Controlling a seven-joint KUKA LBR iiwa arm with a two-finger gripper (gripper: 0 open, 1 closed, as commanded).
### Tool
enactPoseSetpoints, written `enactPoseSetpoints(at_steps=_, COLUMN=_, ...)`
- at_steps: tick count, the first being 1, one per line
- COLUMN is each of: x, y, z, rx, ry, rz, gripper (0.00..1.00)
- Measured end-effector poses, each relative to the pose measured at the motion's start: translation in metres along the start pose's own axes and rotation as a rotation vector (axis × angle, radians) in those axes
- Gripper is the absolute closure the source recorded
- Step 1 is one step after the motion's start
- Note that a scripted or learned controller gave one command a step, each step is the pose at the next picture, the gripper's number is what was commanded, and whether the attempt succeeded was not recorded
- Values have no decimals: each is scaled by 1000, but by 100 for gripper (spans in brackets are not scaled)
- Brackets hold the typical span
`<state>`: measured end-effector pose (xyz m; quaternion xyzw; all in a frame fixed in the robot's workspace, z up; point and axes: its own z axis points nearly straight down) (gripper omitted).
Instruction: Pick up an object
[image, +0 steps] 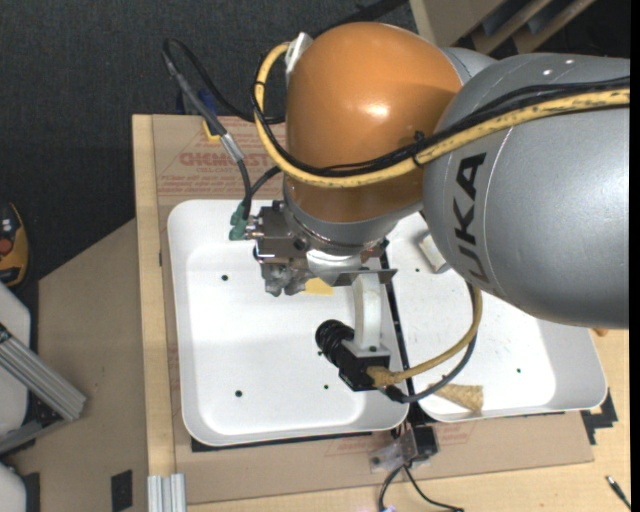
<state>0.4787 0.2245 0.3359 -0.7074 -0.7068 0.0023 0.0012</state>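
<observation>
The claw (285, 265) is lowered over the far half of the left bin (215, 400), near a small yellow object (318, 286) that is largely hidden under the wrist; whether the claw is released or clenched cannot be told. A tan wedge-shaped piece (458, 397) is seen at the near edge of the right bin (560, 395). Judged from this, the claw should be centred over the yellow object before closing, and the lift kept slow and vertical.

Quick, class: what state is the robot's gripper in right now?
Gripper: cannot be told; it sits low over the left bin, under the arm's wrist.
</observation>
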Motion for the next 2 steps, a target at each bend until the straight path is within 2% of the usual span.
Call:
enactPoseSetpoints(at_steps=1, x=0, y=1, z=-116, rx=-19, ry=8, rz=-3, gripper=100)
enactPoseSetpoints(at_steps=2, x=-1, y=-1, z=29, rx=10, ry=-5, rz=1, gripper=100)
